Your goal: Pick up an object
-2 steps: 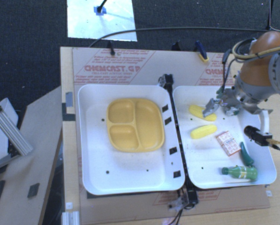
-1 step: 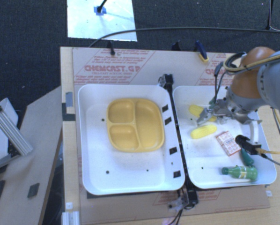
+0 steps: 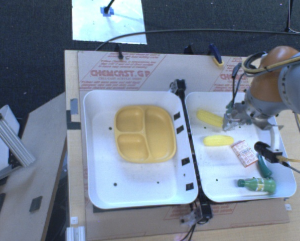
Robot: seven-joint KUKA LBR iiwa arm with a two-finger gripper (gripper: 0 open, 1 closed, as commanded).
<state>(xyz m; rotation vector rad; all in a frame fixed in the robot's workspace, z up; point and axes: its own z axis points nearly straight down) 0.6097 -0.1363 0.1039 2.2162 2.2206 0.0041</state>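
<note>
Wooden bench (image 3: 140, 67), 2 white bins. Right bin (image 3: 289, 189): corn cob (image 3: 209, 117) near top, just left of gripper (image 3: 230, 122); finger state unclear, cannot tell. Likely light, stiff, ridged plastic; best pinched across middle, may roll.

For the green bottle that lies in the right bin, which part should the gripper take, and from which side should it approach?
Grip the green bottle at the middle of its body, coming from above, with the fingers closing across its short width. It lies on its side along the near wall of the right bin, so a sideways approach looks blocked. Its yellowish band marks about the widest part; the narrow neck at its left end would probably slip.
</note>
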